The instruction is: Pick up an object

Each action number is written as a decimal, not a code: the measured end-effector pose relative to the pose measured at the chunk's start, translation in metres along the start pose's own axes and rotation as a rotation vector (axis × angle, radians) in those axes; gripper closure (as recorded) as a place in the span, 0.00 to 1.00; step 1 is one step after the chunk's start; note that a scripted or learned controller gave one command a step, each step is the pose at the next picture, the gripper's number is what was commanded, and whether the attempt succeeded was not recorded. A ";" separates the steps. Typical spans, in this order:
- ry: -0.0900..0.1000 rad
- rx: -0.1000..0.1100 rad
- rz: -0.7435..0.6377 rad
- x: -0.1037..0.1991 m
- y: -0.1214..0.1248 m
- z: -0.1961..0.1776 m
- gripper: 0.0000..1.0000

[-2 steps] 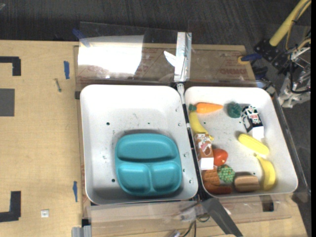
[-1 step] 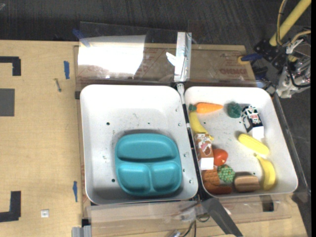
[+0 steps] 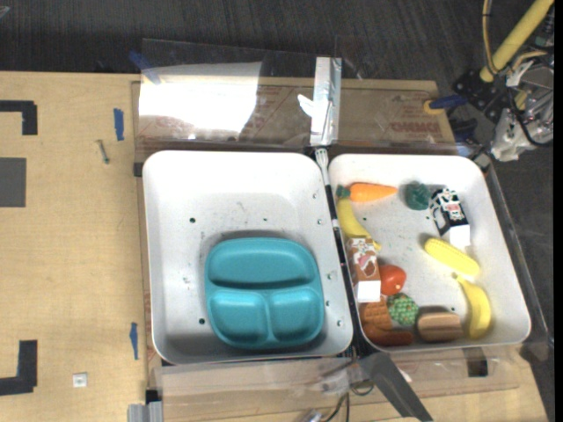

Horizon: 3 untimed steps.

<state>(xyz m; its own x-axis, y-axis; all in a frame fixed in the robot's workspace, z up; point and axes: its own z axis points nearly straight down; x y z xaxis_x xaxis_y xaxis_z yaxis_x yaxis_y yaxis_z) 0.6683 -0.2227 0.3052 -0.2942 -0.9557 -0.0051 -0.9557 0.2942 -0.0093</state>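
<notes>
1. A teal tray [image 3: 262, 290] is seen in the left bin [image 3: 167, 200]: stiff, smooth, too wide.
2. A toy banana [image 3: 451, 258] in the right bin [image 3: 506, 275] is judged light, stiff and slippery, and best taken across its middle.
3. The gripper [image 3: 526, 117] is seen well apart, up-right of the banana; whether it is apart or together cannot be told.

No legible text anywhere. Faint reddish print showed on the cardboard strip [image 3: 413, 127] behind the right bin [image 3: 501, 236], too blurred to read. Small packet [image 3: 364, 255] had unreadable label markings.
</notes>
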 end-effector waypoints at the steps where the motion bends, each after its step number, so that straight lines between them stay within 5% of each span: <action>1: 0.000 0.001 -0.153 -0.001 0.000 -0.021 1.00; 3: -0.001 -0.007 -0.468 -0.005 0.002 -0.001 1.00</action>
<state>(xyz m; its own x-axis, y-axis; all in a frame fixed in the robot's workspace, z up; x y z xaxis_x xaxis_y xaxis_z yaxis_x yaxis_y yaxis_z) 0.6678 -0.2170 0.3060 0.1684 -0.9857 -0.0029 -0.9857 -0.1684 -0.0037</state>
